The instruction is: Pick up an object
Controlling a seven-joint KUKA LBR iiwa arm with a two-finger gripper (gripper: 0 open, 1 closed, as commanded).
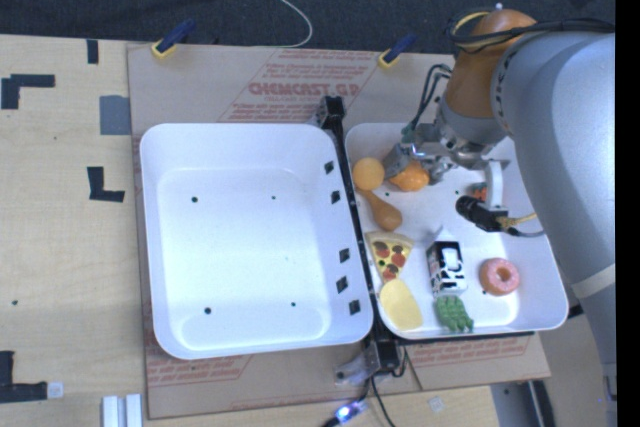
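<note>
Leftmost on the cardboard-covered desk (200, 80) sits the wide white plastic bin (160, 215) with only a few dark dots on its floor. Just beside it, touching along a clipped seam, is the second shallow white bin (545, 310), and every candidate for the pick lies in that one. Against its left wall rests a pale orange pear-shaped toy (372, 187), its long axis running from the upper left down to the right. Right next to it, slightly further right, lies a small rounded orange toy fruit (410, 180). Lower down are a triangular toy pizza slice (388, 255), a flat yellow oval piece (400, 305), a black-and-white canister (446, 267), a green leafy toy (454, 315) and a pink ring doughnut (499, 276).

The hand (422, 158) hangs at the top of this bin, its metal fingers (402, 155) seemingly straddling the small orange fruit, which lies just below and a touch left of the wrist. Whether the fingers are spread or pressed onto the fruit I cannot tell from this angle. I judge that fruit the likeliest target; the pear-shaped toy crowds it closely on the left.
</note>
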